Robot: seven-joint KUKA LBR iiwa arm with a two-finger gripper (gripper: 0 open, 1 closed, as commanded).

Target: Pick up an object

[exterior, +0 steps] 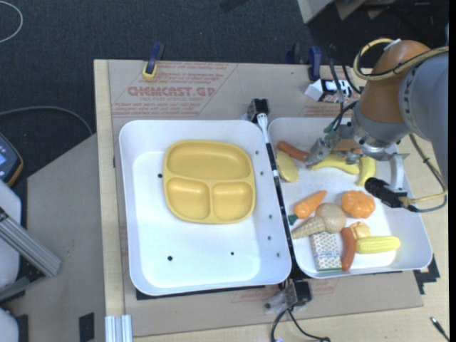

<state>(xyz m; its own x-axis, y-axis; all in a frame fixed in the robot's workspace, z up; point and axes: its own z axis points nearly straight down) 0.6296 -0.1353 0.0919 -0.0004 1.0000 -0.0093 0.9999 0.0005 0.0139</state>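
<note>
Basically, arm [399, 84] low over right bin [420, 248], gripper [318, 155] at the banana [335, 164].
Can't tell its grip state. Banana at bin's back, probably light, stiff, slick plastic; grab mid-curve. Left bin's yellow tray [209, 179] untouched.

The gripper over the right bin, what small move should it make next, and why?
Probably a short straight descent. The gripper hangs low at the back of the right bin, beside the banana and the hot dog, with neither seen between its fingers, so nothing appears picked up yet.
</note>
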